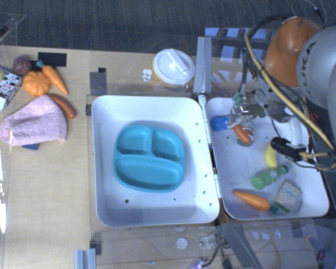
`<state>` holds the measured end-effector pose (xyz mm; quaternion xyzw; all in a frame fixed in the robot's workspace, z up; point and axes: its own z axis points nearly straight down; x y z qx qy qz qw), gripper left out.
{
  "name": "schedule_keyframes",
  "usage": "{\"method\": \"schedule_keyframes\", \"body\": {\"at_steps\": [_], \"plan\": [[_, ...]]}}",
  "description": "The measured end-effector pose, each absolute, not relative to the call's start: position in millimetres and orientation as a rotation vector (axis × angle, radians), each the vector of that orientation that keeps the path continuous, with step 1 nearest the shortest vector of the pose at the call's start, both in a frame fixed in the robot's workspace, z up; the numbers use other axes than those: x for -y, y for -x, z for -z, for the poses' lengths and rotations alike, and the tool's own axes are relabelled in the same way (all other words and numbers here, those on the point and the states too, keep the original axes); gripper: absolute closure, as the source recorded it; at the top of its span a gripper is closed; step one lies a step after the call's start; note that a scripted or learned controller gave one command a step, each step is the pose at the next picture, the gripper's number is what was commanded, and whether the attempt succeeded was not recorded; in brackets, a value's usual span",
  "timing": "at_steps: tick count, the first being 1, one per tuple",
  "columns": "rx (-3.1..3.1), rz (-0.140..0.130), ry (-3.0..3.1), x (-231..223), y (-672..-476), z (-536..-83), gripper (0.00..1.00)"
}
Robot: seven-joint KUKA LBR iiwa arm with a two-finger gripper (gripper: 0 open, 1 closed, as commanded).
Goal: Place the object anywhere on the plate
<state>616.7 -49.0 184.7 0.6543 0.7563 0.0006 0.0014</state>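
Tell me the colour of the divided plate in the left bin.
Turquoise blue; the divided plate shows best in the camera view.

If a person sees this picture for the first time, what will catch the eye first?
First, the blue plate with three sections, lying in the middle of the left bin. Next, the grey arm with its orange band at the upper right, reaching over the right bin, where a carrot, a green bottle and a banana lie.
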Motion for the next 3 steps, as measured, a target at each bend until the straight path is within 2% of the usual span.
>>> {"method": "schedule_keyframes", "body": {"at_steps": [1,2,3], "plan": [[-2.461,-0.003,-1.951,-29,-601.7,-184,1.00],[-2.460,-0.003,-1.952,-29,-601.6,-184,0.00],[-2.462,-0.006,-1.946,-30,-603.0,-194,1.00]]}}
